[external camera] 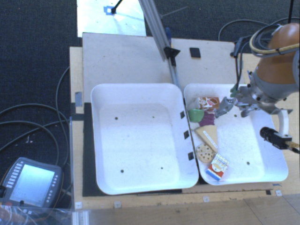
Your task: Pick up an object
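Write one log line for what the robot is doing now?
arm: over right bin | gripper: by toys, holding nothing seen | left bin: untouched

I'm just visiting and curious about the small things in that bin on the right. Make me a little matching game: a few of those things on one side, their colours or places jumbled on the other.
Things:
1. Cookie
2. Green piece
3. Purple piece
4. Small packet

Descriptions:
A. Nearest the bin's front edge, with red and blue on it
B. Round, tan, speckled with dark dots
C. By the left wall, just left of the purple one
D. Dark, just right of the green one

Pairs: 1-B, 2-C, 3-D, 4-A
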`<act>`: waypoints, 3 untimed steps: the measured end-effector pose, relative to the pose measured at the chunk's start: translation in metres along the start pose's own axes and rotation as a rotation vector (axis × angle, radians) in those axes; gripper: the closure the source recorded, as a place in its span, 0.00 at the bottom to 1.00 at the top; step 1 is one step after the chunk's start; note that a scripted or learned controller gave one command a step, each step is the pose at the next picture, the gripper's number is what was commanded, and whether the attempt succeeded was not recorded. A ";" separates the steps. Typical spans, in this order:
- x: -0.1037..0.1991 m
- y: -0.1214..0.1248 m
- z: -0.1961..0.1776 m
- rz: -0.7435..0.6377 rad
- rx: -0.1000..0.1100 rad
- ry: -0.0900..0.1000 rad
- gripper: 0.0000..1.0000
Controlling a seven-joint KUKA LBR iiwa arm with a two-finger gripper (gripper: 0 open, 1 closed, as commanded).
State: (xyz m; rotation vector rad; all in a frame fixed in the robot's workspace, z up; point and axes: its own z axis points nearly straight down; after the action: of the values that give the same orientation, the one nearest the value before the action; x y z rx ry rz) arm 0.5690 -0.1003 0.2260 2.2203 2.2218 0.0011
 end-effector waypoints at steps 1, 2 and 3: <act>0.005 -0.024 0.132 0.001 0.008 0.001 0.00; 0.005 -0.021 0.118 0.001 -0.001 0.000 1.00; 0.061 -0.001 0.032 -0.005 -0.008 0.001 1.00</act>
State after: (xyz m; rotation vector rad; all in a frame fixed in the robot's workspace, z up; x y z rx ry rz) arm 0.5682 -0.0390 0.1942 2.2111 2.2246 0.0108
